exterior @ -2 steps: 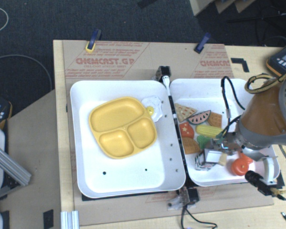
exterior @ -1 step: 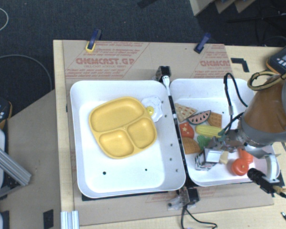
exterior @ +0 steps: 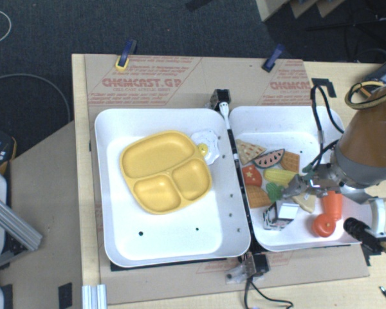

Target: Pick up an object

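Observation:
The right bin (exterior: pixel 276 114) holds several toy foods: a tan cracker wedge (exterior: pixel 248 151), a watermelon slice (exterior: pixel 270 158), a red tomato piece (exterior: pixel 252 175), a yellow corn piece (exterior: pixel 278 176), a green piece (exterior: pixel 273 190), a brown toast slice (exterior: pixel 257 197) and an orange carrot (exterior: pixel 328 214). My gripper (exterior: pixel 280 214) is low in this bin near its front edge, just right of the toast and below the green piece. The arm's wrist (exterior: pixel 321 182) covers part of the pile. Nothing is visibly lifted.
The left bin (exterior: pixel 167 234) carries a yellow divided plate (exterior: pixel 164 171) with a toy fried egg (exterior: pixel 204 145) at its upper right corner. A black divider strip (exterior: pixel 235 172) runs between the bins. Black cables (exterior: pixel 321 118) hang over the right bin's far right side.

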